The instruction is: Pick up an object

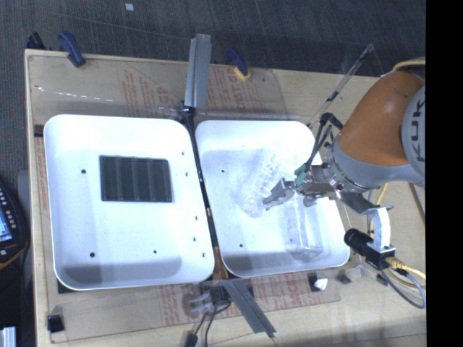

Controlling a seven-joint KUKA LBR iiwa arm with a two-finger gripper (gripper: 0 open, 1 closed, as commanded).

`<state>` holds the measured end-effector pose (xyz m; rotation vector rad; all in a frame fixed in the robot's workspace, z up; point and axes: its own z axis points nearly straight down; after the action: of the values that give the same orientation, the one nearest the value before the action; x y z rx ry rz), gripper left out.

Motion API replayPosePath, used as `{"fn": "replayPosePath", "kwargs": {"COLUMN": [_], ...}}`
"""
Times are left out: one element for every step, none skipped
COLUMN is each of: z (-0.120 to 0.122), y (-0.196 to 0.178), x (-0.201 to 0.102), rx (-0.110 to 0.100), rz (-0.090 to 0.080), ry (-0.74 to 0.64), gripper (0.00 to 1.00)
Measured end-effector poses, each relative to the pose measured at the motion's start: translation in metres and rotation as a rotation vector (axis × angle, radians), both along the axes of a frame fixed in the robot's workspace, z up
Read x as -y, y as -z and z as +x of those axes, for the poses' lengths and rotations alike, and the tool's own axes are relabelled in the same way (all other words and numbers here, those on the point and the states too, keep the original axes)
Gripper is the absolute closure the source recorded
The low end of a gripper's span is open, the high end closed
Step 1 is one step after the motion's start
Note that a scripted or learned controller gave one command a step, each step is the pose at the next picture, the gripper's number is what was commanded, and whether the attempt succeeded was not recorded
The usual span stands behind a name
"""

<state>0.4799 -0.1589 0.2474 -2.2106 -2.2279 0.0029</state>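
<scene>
Reaching in from the right, gripper (pixel 277 194) sits low over right bin (pixel 217 150), fingertips beside a clear plastic object (pixel 259 183); finger state unreadable. Second clear object (pixel 302 230) lies nearer the front wall. Left bin (pixel 65 194) carries a dark ribbed panel (pixel 135 179).
</scene>
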Motion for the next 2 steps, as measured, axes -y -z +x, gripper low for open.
{"fn": "replayPosePath", "kwargs": {"z": [-0.0025,-0.0017], "y": [-0.0385,-0.0482], "x": [0.0091,0.0088], "rx": [0.004,0.003], "rz": [-0.003,-0.003], "ry": [0.319,0.313], "gripper": [0.0,1.0]}}
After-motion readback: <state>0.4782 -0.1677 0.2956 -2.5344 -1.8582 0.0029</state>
